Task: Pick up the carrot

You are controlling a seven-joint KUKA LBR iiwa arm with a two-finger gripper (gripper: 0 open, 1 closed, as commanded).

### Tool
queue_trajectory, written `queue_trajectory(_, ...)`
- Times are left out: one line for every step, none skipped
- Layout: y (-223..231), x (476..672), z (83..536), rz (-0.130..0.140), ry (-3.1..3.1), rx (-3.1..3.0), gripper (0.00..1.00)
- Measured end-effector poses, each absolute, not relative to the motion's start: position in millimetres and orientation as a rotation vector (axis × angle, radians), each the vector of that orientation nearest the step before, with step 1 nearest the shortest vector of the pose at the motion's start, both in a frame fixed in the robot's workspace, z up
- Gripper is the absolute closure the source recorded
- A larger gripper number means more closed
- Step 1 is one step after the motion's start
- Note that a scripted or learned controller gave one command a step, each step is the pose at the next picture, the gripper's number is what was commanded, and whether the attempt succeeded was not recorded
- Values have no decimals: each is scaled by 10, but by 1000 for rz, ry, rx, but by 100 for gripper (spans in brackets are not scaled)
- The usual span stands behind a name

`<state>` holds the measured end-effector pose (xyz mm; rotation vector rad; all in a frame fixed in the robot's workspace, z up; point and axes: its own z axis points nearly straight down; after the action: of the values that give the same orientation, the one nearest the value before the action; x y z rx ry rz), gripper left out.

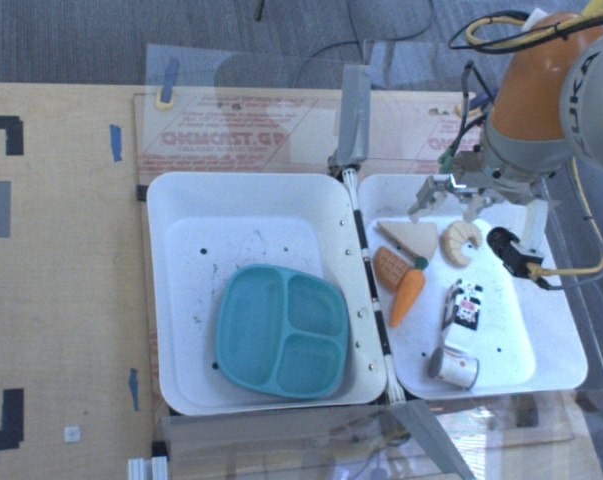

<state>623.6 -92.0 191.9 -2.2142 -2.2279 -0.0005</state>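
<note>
Gripper (449, 196) fingers spread apart, nothing between them, hovering over back of right bin (556, 363). Carrot (407, 295) lies tilted near bin's left wall, leafy end up, touching brown bread piece (388, 266), just below wedge (411, 236). Risk: fingers snag bread or wedge, or carrot rolls off. Left wall crowds approach; open floor right of carrot, before small carton (465, 308).
</note>
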Motion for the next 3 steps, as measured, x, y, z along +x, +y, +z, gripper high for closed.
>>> queue_trajectory(-981,5705,1213,-1,-2375,-2056,0)
queue_trajectory(-965,5349,893,-13,-2501,-1919,0)
queue_trajectory(-1042,5353,1002,-13,-2494,-1941,100)
